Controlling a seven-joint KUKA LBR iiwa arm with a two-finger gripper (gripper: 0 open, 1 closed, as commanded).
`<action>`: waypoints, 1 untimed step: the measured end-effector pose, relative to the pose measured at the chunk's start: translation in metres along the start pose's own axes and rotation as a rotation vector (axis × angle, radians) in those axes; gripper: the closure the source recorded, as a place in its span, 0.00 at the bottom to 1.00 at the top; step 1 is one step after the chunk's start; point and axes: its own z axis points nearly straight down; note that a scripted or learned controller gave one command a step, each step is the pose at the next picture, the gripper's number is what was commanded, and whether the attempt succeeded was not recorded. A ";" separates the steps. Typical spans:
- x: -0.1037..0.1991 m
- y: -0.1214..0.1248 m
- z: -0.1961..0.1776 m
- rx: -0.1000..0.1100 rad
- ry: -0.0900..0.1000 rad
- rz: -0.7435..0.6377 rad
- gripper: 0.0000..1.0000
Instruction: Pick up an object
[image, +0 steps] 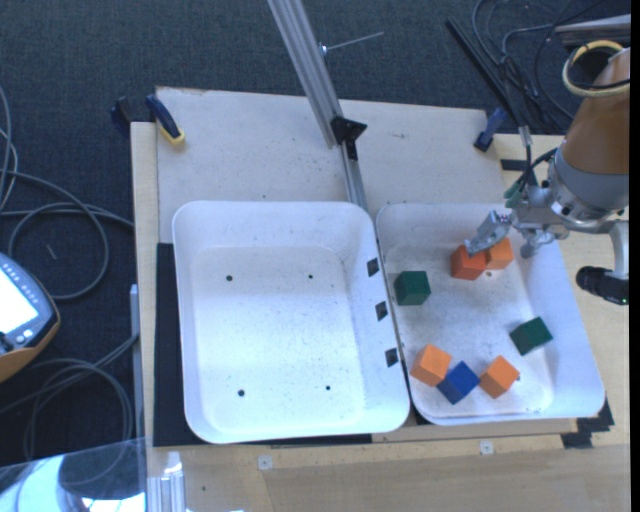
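The right bin (566, 330) holds several small cubes. My gripper (508, 240) hangs over its far edge, its two grey fingers (489, 233) spread apart and open. An orange cube (499, 254) sits low between them, touching a red-orange cube (466, 264) just to the left of the left finger. I cannot tell whether either cube is off the bin floor. A dark green cube (411, 288) lies near the bin's left wall and a green cube (530, 335) lies toward the right. An orange cube (432, 364), a blue cube (460, 382) and another orange cube (499, 376) cluster at the front.
The left bin (270, 212) stands beside the right one, their walls touching. A slanted metal bar (312, 75) comes down to the bench behind the bins. Blue clamps (166, 120) grip the back board's corners. Cables lie off the bench at the left.
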 end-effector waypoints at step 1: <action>-0.002 -0.016 -0.045 -0.006 -0.003 0.001 0.00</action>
